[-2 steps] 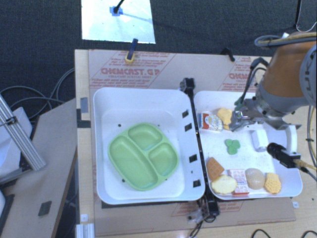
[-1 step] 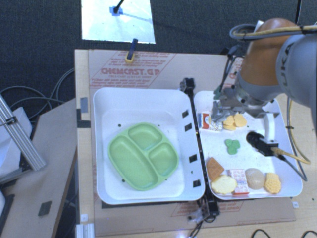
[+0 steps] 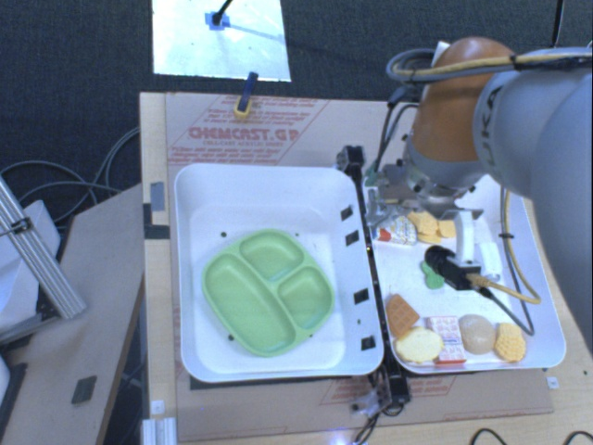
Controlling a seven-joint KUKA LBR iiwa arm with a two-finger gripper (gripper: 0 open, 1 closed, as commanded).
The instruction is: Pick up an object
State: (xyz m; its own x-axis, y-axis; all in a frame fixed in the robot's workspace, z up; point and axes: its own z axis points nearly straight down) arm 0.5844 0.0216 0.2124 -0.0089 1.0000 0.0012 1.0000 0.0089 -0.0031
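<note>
- Camera view: two shallow white bins sit side by side on the bench, the left bin (image 3: 199,341) and the right bin (image 3: 542,346), touching along a black divider with clips.
- The left bin holds a green divided tray (image 3: 269,290) with three compartments, lying slightly tilted toward the near-left.
- The grey arm with its orange band (image 3: 459,100) reaches in from the right and hangs over the far part of the right bin.
- The gripper (image 3: 394,213) is low at the far-left corner of the right bin, just beside the divider; the view does not let one tell how it is set or whether it has hold of anything.
- Just beside the gripper lies a small red-and-white packet (image 3: 397,235), with a yellow cracker-like piece (image 3: 428,226) to its right.
- A green object (image 3: 434,274) lies mid-bin, touching a black part of the rig.
- Along the near edge of the right bin lie a square brown cracker (image 3: 402,313), a pale yellow bun (image 3: 420,345), a red-and-white box (image 3: 445,330), a pale round piece (image 3: 478,333) and a round waffle-patterned biscuit (image 3: 510,341).
</note>
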